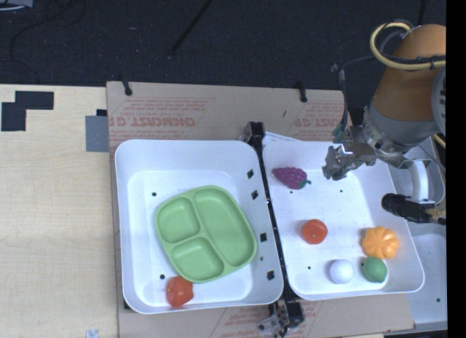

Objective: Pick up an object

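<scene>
**Q:** While the arm reaches in from the right, where is the gripper?

**A:** The gripper [337, 163] hangs over the upper part of the right bin [408, 274], below the arm's orange band [409, 74]. It is small and dark here, and I cannot tell how it is set. Nothing can be seen in its grasp.

**Q:** What lies nearest to it?

**A:** A purple bunch of grapes [290, 177] sits just to its left on the bin floor, apart from it. Lower down, near the middle of that bin, is a red tomato [314, 232]. Toward the bin's lower right corner sit an orange pumpkin-like piece [380, 242], a green ball [374, 269] and a white ball [341, 271], the last two side by side.

**Q:** And the other bin?

**A:** The left bin [138, 162] holds a green divided plate [205, 234] with three compartments. A red-orange fruit [179, 291] rests just below the plate's lower left edge, near the bin's front corner.
</scene>
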Robot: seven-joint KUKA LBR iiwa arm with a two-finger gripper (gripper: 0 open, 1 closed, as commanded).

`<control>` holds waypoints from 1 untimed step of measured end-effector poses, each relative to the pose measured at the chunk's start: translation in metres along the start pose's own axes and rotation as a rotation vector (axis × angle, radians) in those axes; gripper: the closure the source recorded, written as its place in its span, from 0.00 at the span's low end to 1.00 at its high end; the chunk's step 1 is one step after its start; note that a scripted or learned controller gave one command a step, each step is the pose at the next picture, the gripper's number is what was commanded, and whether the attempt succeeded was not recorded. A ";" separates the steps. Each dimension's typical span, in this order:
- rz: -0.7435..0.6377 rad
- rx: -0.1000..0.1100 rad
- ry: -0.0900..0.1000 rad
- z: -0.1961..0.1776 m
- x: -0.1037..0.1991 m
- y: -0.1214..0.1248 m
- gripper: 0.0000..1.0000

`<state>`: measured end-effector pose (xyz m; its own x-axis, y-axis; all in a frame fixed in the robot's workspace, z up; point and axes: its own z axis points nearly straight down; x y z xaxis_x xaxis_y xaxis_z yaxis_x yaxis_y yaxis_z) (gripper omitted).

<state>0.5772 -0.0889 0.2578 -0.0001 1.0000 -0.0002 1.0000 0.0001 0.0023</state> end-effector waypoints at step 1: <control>-0.002 0.006 0.001 0.016 0.049 0.011 1.00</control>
<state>0.5886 -0.0400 0.2422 -0.0020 1.0000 0.0007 1.0000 0.0020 -0.0040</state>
